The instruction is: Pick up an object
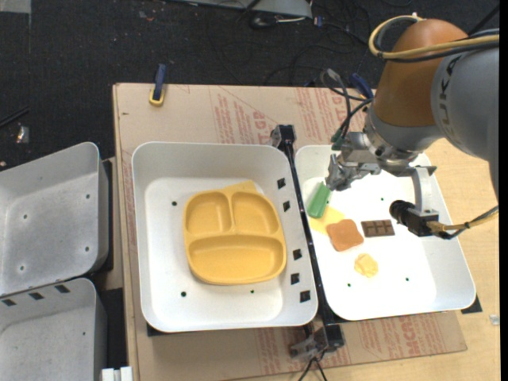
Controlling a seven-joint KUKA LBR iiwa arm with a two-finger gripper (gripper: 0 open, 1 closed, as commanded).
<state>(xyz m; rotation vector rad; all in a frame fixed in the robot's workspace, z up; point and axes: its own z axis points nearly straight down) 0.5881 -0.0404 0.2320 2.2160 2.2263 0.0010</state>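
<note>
Nearest the camera, the left bin (pixel 159 292) held a yellow tray (pixel 235 238) with three compartments, lying flat and well apart from the arm. The right bin (pixel 444 292) held the small things: a pale yellow lump (pixel 366 266) closest to the front, then an orange-brown slab (pixel 344 234) and, just beside it, a dark brown chocolate bar (pixel 378 228). A thin yellow piece (pixel 324 215) lay flat near the left wall, partly under a green stick (pixel 318 200).

Farther back, the gripper (pixel 340 175) hung low over the far left part of the right bin, right at the upper end of the green stick. Whether it was wide or narrow could not be told; the tips were lost against the wrist and the bin floor.

By my reading, the pick was not yet done. Every object lay on the bin floor and nothing could be seen gripped. The approach seemed made, with the green stick the likely target; closing and lifting were left.

That stick was short, rounded and bright green, tilted with its lower end toward the front, touching or overlapping the yellow piece.
</note>
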